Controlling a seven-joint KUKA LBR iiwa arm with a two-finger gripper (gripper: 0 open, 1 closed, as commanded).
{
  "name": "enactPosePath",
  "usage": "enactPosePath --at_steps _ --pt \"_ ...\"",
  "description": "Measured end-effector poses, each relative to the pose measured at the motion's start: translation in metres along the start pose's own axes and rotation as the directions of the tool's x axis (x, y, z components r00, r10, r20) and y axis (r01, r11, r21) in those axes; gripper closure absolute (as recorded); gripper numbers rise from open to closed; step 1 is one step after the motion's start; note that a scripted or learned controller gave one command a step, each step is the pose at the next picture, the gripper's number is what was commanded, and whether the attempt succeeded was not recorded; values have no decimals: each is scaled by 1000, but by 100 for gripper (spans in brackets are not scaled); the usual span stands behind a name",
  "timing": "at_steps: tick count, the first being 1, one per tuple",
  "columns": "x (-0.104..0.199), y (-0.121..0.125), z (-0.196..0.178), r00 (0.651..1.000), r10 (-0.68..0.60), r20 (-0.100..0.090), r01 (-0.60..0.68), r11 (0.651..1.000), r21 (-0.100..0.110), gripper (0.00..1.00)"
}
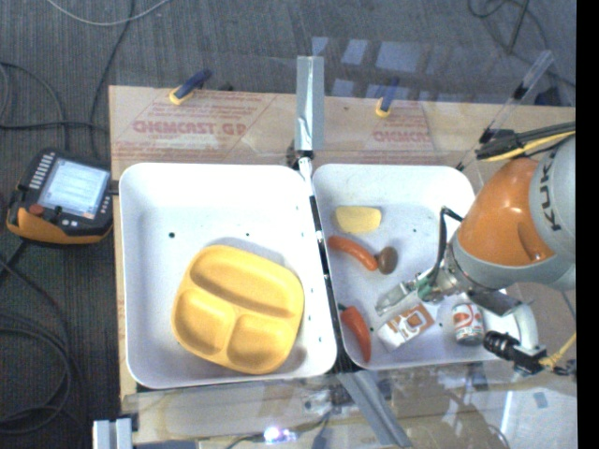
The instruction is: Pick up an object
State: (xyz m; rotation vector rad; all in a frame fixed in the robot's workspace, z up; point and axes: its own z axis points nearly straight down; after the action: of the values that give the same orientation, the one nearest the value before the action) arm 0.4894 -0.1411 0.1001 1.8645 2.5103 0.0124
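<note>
The right bin (pixel 412 190) holds several small items: a pale yellow block (pixel 358 219), an orange-red sausage shape (pixel 353 252) with a brown lump (pixel 387 258) at its right end, a red pepper-like piece (pixel 357 332) by the front left corner, a white carton with a red label (pixel 410 324) and a small can (pixel 467 322). My gripper (pixel 404 295) hangs low in this bin, just above the carton and to the right of the brown lump. The arm's orange band (pixel 501 227) rises behind it at the right.
The left bin (pixel 150 251) holds a yellow compartment tray (pixel 239 309). A teach pendant (pixel 64 197) lies on the floor at the far left. Clamps and a metal divider bar (pixel 305 110) stand at the back of the bench.
</note>
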Motion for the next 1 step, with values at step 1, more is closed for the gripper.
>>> enactPosePath --at_steps 1 --pt "0 85 11 998 -63 2 63 998 1 0"
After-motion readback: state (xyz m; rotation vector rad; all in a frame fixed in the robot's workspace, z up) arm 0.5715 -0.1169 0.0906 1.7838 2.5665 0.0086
